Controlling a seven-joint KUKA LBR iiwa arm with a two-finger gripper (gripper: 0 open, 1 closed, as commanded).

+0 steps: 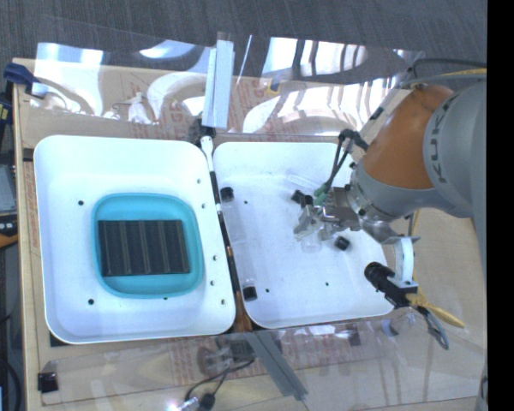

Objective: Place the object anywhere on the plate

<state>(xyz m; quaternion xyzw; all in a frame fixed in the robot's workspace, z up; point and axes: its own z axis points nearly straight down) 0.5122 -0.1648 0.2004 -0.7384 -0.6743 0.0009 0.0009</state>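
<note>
Teal plastic is seen in the plate [147, 286], which is set in the middle of the left bin [60, 229] and carries a dark ribbed insert at its centre. The right bin [274, 281] is placed just right of the plate's bin, the two rims touching along a dark seam. Both bins are borne by the surface [68, 120], whose brown top is seen beyond the plate.

The arm [445, 161] is reached in from the far right of the plate, with its orange band [403, 148] held over the right bin's far corner. The jaws are lowered over the middle of the right bin, well apart from the plate; whether they are open or closed cannot be told.

A small pale, glassy object [309, 229] is seen on the right bin's floor at the jaws, well to the right of the plate. Whether it is gripped or merely touched cannot be made out. Small dark pieces [342, 243] are seen just beside it, on the side away from the plate.
</note>
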